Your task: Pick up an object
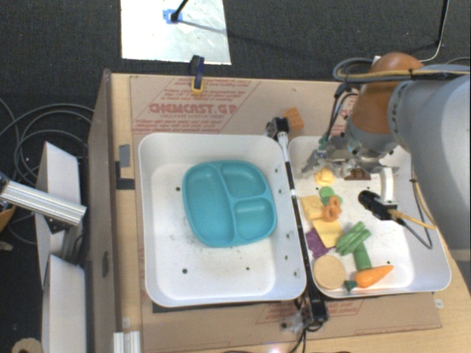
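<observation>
A: Overhead, the arm (412, 116) reaches into the right bin (427, 263); its gripper (333, 160) hangs low above a yellow toy piece (324, 176).

B: Grip state?

A: Cannot tell. Toy foods crowd that bin: carrot (373, 275), green beans (354, 239), round cracker (329, 271). A blue divided plate (228, 203) sits in the left bin (165, 271).

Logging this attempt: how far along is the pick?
Done: the grey arm has reached over the right white bin, its pincer low by a small yellow piece. In hand: nothing visibly gripped. Left: grasping and lifting; the carrot and green beans lie untouched.
</observation>
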